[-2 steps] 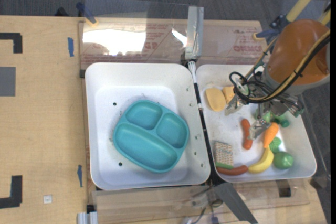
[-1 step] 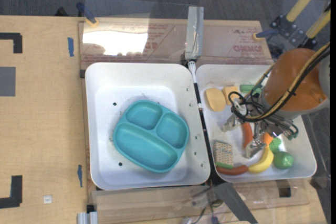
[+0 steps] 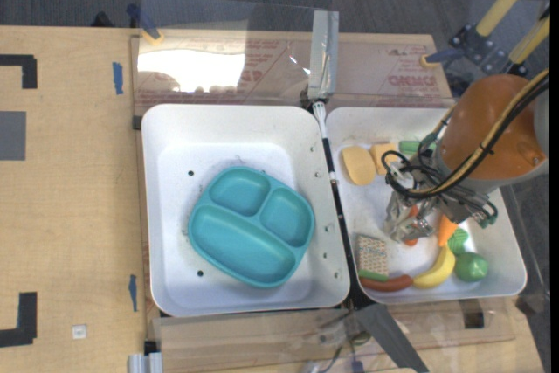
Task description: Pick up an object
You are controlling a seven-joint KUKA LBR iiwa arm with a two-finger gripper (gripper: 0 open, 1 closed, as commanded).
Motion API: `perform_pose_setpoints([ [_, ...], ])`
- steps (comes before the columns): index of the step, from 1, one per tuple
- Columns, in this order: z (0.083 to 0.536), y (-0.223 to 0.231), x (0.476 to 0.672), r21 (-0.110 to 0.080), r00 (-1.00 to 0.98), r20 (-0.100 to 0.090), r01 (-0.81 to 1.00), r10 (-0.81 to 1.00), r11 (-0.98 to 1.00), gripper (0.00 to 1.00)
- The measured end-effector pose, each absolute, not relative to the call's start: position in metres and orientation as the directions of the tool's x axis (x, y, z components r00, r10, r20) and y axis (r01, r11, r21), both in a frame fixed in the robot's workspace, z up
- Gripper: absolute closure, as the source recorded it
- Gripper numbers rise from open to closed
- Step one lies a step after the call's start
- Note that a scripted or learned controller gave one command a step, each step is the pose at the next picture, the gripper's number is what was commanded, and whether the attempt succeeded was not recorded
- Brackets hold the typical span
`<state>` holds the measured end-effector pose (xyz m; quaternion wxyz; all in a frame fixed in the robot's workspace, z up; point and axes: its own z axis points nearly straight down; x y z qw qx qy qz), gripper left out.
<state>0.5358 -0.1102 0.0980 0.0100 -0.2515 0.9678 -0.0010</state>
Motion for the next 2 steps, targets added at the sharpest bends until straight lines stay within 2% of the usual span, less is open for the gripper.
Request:
perform_pose_setpoints([
  [1,0.0885,-0.0918,0.5843,-0.004,-0.887,-0.006,-0.461,-0.461,0.887,1.0],
  [2,0.088,-0.092,0.5844,-0.004,-0.888,-0.008,-0.46,-0.46,0.888,0.0],
])
